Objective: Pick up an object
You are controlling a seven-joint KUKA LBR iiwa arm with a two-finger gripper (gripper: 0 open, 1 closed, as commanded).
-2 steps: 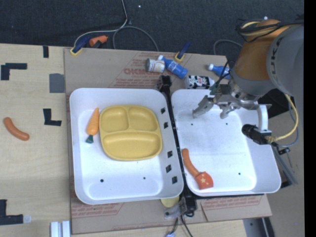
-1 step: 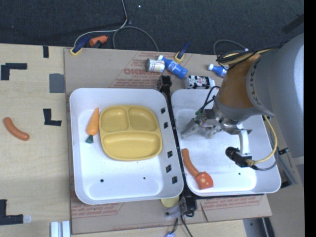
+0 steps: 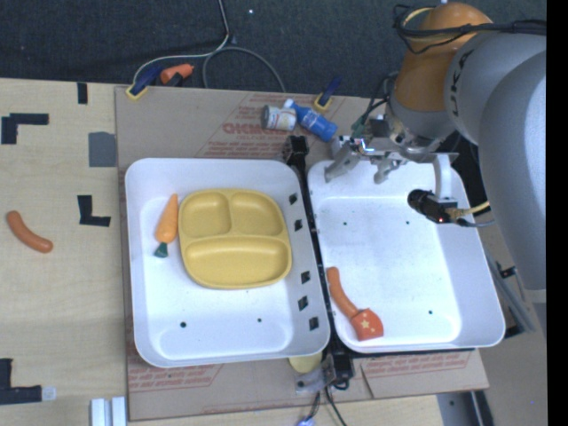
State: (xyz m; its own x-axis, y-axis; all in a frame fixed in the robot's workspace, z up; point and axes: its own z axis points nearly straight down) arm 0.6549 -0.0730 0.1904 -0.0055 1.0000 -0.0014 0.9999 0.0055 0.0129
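I see tool (image 3: 362, 166) open, upper right bin | orange stick toy (image 3: 351, 307) well below, lower left of that bin

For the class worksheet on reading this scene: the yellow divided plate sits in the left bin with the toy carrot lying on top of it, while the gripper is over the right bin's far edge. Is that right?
Not quite. The camera view shows the toy carrot lying on the left bin floor beside the yellow divided plate, along its left edge, not on top. The rest stands: the gripper is over the right bin at its far edge.
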